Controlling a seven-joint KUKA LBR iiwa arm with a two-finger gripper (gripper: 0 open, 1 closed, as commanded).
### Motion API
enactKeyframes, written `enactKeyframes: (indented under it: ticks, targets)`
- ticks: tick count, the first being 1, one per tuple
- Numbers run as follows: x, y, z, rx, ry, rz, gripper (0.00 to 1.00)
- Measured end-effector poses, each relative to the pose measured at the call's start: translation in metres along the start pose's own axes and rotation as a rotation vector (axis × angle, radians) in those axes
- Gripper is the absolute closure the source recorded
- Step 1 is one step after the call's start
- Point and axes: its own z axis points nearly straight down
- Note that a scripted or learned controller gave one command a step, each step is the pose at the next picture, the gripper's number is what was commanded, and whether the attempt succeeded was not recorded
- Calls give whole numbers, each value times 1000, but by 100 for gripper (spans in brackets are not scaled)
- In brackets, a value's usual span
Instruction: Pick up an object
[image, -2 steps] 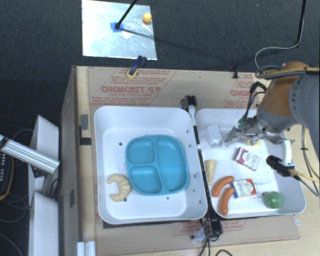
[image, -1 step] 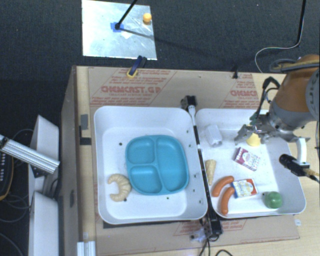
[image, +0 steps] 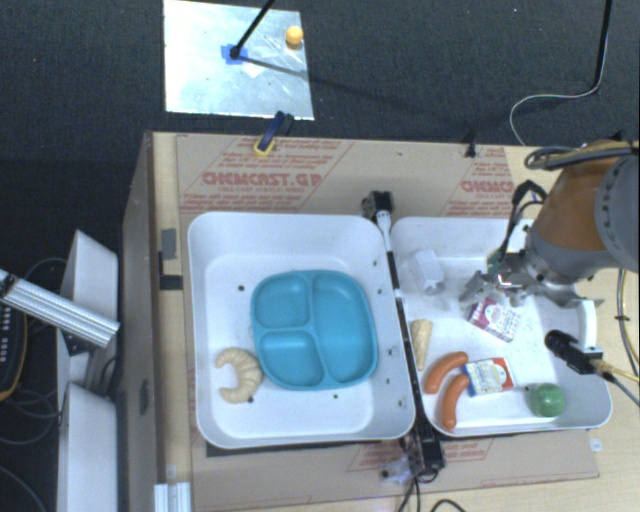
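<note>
Gripper (image: 490, 287) hangs low over the right bin (image: 600, 405), seemingly to grab the pink packet (image: 497, 318) just beneath; its grip state cannot be told.

A dark, speckled floor (image: 420, 60) fills the upper part of the view and runs down the left side. At about 11 o'clock a pale, shiny metal sheet (image: 215, 70) lies flat on it, with a thin dark rod crossing it at a slant. The bench top (image: 330, 170) is a brown board printed with red lettering, its bare part showing toward 12 o'clock. At 9 o'clock a ribbed aluminium bar (image: 60, 308) slants across white panels (image: 85, 400) beside the bench. A thin pale cable (image: 545, 105) loops over the floor at about 2 o'clock. The light is even and casts soft shadows.
</note>
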Motion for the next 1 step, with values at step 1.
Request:
enactKeyframes:
  ticks: [1]
  targets:
    - [1,-12,18,-2,0,0,0]
